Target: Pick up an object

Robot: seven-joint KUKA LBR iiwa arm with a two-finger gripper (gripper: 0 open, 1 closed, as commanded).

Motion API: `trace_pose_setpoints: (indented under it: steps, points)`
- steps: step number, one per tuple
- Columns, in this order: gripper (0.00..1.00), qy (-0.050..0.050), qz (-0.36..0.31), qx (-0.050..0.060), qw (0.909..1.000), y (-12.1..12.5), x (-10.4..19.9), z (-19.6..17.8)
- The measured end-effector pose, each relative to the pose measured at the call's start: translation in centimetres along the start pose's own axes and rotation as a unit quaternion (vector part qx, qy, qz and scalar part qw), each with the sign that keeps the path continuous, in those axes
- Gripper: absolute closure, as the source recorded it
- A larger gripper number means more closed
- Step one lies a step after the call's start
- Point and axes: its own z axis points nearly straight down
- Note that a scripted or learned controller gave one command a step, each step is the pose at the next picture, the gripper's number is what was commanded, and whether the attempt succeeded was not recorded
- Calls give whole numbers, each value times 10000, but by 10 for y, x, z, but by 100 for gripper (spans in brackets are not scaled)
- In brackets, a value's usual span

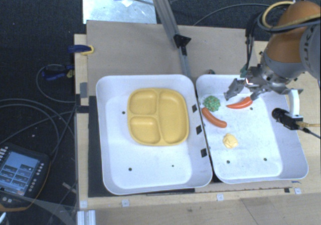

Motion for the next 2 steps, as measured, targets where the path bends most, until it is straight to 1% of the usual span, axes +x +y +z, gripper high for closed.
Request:
trace_pose_setpoints:
  steps: [1,2]
  points:
    - [0,0,3,2,10000,-6,-4,44]
    - [100,3,2,-30,10000,-4,-4,31]
